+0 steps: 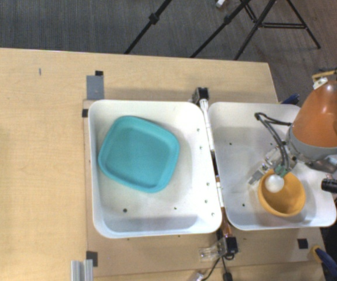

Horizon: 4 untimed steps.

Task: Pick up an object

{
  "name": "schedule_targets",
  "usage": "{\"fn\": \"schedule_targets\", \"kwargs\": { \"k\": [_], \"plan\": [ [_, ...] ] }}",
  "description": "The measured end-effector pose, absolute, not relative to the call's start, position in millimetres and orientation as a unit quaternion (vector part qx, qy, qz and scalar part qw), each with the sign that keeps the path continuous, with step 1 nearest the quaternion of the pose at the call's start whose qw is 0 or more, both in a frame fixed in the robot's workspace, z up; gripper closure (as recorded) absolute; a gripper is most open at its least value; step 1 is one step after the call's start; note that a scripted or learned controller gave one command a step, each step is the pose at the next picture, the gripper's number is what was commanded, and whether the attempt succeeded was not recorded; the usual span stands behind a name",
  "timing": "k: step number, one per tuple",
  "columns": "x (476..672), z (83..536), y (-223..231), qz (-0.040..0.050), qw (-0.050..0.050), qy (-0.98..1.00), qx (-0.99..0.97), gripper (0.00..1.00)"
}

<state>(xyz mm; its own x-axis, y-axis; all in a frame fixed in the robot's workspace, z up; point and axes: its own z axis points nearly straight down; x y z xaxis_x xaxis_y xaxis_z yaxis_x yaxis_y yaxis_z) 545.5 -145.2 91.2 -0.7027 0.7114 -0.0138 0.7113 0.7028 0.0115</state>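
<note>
While end effector (272,171) grip unclear, yellow bowl (282,195) sits upright, round, no long axis.

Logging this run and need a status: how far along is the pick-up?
Done: the arm has reached into the right bin, and the gripper sits at the rim of the yellow bowl.
In hand: nothing clearly; the bowl rests on the bin floor, with a small white thing inside.
Left: grasp and lift. The teal plate lies untouched in the left bin.
</note>
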Motion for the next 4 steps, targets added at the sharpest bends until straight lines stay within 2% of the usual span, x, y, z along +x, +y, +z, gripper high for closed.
{"fn": "schedule_targets", "kwargs": {
  "k": [1, 2, 3, 4],
  "plan": [
    [549.7, 171.9, -156.8, 0.0019, 0.005, 0.850, 0.527, 0.00],
    [531.9, 90.6, -162.2, 0.0033, 0.007, 0.853, 0.521, 0.00],
    [498.3, 91.7, -161.1, 0.0044, 0.013, 0.873, 0.488, 0.00],
    [495.5, 117.7, -166.7, 0.0055, 0.012, 0.794, 0.608, 0.00]
  ]
}}
